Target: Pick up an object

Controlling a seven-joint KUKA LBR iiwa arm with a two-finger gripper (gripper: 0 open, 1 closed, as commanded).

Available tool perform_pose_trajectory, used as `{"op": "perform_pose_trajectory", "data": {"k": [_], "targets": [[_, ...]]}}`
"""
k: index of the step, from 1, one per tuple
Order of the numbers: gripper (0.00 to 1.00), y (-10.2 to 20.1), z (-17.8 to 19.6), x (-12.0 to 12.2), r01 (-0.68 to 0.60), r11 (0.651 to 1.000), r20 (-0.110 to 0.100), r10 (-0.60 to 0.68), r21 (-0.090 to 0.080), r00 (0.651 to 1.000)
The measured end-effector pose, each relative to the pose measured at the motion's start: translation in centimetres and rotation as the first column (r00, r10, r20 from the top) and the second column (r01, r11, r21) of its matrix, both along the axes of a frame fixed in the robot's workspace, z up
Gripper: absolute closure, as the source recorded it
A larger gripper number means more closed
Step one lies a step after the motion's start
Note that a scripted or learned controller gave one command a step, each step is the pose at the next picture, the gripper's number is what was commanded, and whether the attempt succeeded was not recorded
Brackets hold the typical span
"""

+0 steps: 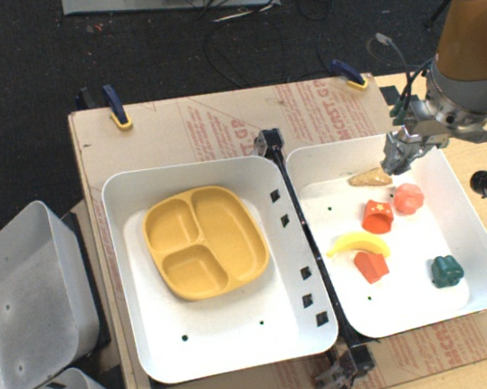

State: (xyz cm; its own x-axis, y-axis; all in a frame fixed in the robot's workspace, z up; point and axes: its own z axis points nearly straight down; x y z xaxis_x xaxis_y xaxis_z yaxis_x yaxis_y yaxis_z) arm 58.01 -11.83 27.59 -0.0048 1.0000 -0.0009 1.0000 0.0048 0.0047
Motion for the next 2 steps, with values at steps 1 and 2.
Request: {"op": "perform_pose_trajectory", "data": {"k": [1, 2], "targets": [[1.00, 5.8, -1.6, -1.6, -0.003, 1.000, -0.008, 0.003, 0.003, 1.000], [1.00, 10.4, -2.5, -4.4, -0.002, 1.000, -0.008, 0.002, 0.002, 1.000]]}}
